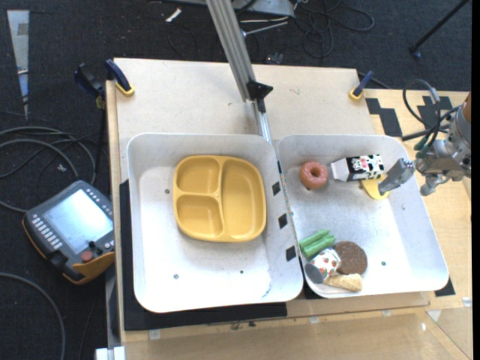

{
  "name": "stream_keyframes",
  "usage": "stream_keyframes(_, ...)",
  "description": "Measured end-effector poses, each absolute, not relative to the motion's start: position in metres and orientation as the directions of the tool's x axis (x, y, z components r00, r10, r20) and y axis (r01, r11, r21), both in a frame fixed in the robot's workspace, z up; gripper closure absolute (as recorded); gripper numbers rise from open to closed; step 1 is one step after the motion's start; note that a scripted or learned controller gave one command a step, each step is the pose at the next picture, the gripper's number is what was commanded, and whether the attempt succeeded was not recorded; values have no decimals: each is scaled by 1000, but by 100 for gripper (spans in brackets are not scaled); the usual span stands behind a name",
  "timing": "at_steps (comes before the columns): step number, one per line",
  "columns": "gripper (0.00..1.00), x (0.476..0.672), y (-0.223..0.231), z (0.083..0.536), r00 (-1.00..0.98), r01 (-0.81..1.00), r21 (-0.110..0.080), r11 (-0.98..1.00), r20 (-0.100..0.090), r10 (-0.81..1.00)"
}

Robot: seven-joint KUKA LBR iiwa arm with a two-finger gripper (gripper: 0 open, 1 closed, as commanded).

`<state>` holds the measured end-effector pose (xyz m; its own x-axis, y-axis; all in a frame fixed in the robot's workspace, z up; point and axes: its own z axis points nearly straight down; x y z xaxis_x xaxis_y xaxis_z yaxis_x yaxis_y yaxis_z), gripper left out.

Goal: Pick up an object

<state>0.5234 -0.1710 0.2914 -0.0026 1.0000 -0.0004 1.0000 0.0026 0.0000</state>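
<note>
So the claw (401, 177) is seen over the right edge of the right bin (420, 223), hung off the grey arm (450, 152) that comes in from the right side of the view. Honestly, whether the claw is apart or together can't be told from this angle, and nothing is seen clamped in it.

Closest to it is a small yellow piece (373, 189), found right at the claw's tip, just to the left and a touch lower in the view; whether the two are touching can't be made out. A black-and-white carton (358, 167) is laid on its side just left of the claw, right above the yellow piece. Further left of the claw, past the carton, a pink donut (313, 175) is parked flat on the bin floor.

Well below and left of the claw, toward the near corner of the same bin, a little heap is spotted: a green veggie thing (316, 241), a brown cookie (351, 257), a small spotted white item (327, 262) and a pale wedge (343, 281), all packed close together.

Far left of the claw, the other bin (150, 276) is taken up by a yellow divided plate (220, 198). Both bins are carried by the counter (187, 96).
</note>
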Motion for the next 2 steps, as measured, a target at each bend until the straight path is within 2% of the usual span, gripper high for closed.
stream_keyframes(1, 0, 523, -171, 292, -1, 1000, 0, 1, 0, 1000)
stream_keyframes(2, 0, 524, -171, 248, 0, 1000, -4, 0, 0, 1000)
